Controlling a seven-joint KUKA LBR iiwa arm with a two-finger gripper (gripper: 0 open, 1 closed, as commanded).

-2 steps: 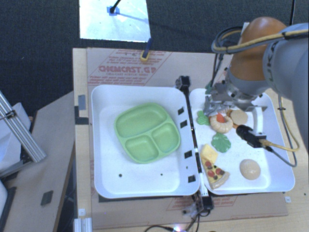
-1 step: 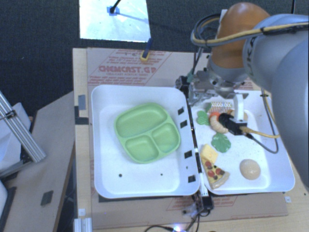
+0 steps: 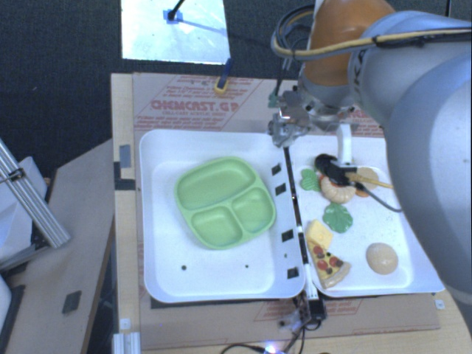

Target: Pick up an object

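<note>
The right bin [image 3: 413, 271] holds several toy foods. A pizza slice [image 3: 330, 262] lies near its front left, with a yellow cheese wedge [image 3: 319, 234] just behind it. A green leaf [image 3: 338, 217] sits in the middle and a beige round bun [image 3: 382, 258] at the front right. A tan curled piece [image 3: 338, 192] and a second green piece [image 3: 310, 179] lie further back. My gripper [image 3: 284, 133] hangs over the back end of the divider between the bins, apart from all of these objects.
A green three-compartment plate [image 3: 221, 198] lies in the left bin [image 3: 158, 271]. The grey arm with its orange band [image 3: 346, 21] covers the back right of the right bin. Printed cardboard [image 3: 192, 103] lies behind the bins.
</note>
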